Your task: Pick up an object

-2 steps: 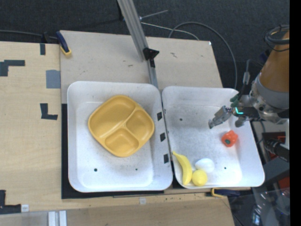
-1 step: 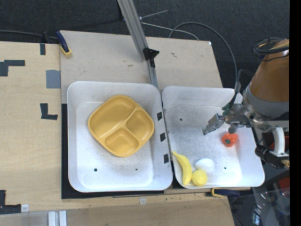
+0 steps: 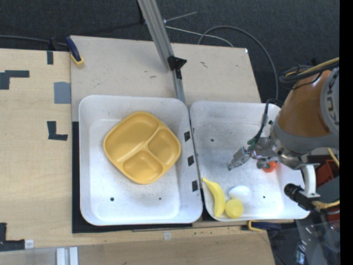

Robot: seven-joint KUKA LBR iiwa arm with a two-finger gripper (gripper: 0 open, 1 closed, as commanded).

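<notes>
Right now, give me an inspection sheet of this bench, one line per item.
Surface: bench bears left bin and right bin, side by side.
Job's things: in the right bin's near corner, banana, white egg-shaped thing, yellow ball; a small red thing beside the wrist.
Clutter: yellow tray with three compartments in the left bin.
Grippers: gripper over the right bin, nothing seen between its fingers; open or shut unclear.
Cables: black cable loops behind the bench; wires on the arm.
Surroundings: metal pole, clamp at the far left corner, dark floor.
</notes>
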